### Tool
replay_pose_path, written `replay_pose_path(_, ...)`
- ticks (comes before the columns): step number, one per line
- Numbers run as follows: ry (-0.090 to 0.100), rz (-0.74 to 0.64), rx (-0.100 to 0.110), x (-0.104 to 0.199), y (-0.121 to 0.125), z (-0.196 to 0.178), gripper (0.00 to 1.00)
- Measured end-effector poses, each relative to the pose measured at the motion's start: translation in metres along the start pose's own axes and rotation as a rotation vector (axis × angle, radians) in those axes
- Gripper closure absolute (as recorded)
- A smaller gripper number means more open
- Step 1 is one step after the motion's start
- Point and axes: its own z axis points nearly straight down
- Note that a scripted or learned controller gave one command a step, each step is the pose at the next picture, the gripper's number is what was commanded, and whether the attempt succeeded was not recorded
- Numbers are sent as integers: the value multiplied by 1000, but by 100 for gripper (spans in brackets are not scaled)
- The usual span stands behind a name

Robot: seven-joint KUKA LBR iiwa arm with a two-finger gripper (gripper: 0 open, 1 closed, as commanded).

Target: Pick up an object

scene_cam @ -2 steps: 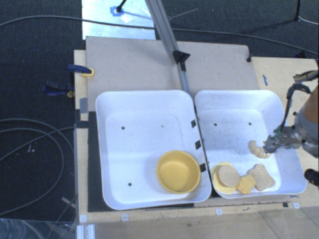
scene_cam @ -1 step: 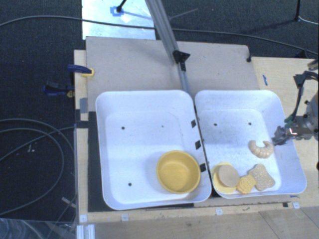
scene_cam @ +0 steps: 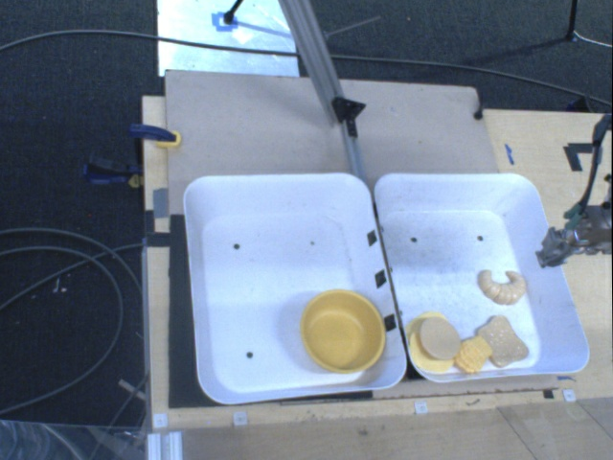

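Both bins, the left bin (scene_cam: 239,218) and the right bin (scene_cam: 450,209), are white with a few small dark dots on their floors. In the left bin sits a plain yellow bowl (scene_cam: 343,331). Right of the bowl, in the right bin, lie a tan disc on a yellow dish (scene_cam: 436,340), a yellow waffle-patterned piece (scene_cam: 471,355), a beige cracker (scene_cam: 504,341) and a pale cream croissant (scene_cam: 503,286). The bench (scene_cam: 287,127) is light brown.

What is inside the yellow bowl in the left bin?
The yellow bowl shows a bare yellow inside with nothing in it. The patch of left bin floor beneath it is covered from view.
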Motion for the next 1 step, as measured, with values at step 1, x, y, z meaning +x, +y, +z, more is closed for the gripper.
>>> replay_pose_path(1, 2, -4, 3, 52, 13, 14, 100)
